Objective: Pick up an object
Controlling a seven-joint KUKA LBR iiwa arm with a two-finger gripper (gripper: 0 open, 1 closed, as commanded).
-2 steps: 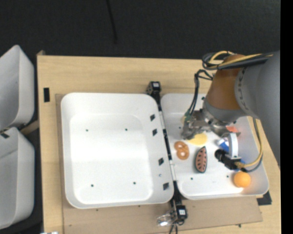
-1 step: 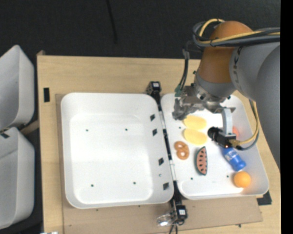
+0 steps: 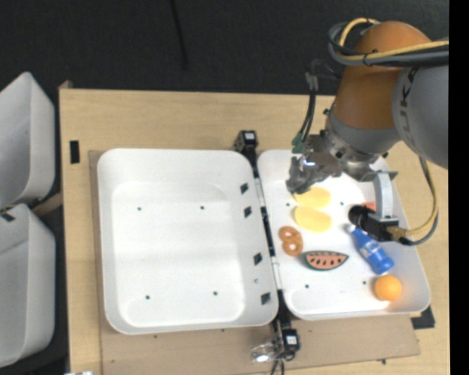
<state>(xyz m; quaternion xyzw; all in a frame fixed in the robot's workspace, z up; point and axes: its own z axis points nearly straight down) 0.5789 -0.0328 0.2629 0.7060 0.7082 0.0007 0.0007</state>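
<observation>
The grey arm with its orange band reaches in from the right and hangs over the far end of the right bin [image 3: 297, 307]. Its hand [image 3: 300, 175] sits low just above the upper of 2 pale yellow pieces [image 3: 313, 198]; whether it is open or closed I cannot tell, and nothing shows in its grip. The second yellow piece [image 3: 313, 219] lies just beside the first, nearer the camera. Next to them, near the divider, lies an orange pretzel-shaped ring [image 3: 290, 239], and beside that a watermelon slice [image 3: 326, 260]. A blue bottle [image 3: 372, 248] lies tilted further right, with an orange ball [image 3: 388, 288] in the near right corner. The left bin [image 3: 109, 209] stands alongside on the wooden tabletop [image 3: 180, 116].
</observation>
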